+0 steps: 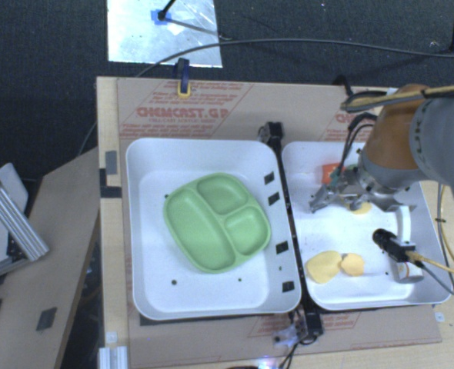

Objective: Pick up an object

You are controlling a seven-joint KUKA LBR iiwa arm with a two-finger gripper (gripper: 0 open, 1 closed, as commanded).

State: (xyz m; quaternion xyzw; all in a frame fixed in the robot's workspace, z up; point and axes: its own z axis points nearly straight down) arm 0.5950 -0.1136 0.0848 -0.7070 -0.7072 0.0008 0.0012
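My gripper (354, 203) hangs low over the upper middle of the right bin (421, 294), its two fingers spread open. A small yellow object (361, 207) lies on the bin floor between the fingertips, partly hidden by them. Just left of the gripper an orange object (328, 171) peeks out near the bin's upper left. Two pale yellow pieces, a larger one (322, 267) and a rounder one (353, 264), rest side by side near the front of the same bin, apart from the gripper.
The left bin (146, 283) holds a green divided plate (216, 221) lying flat in its middle. A black-clipped divider (282, 206) separates the two bins. The arm (419, 133) enters from the right above the right bin's rear.
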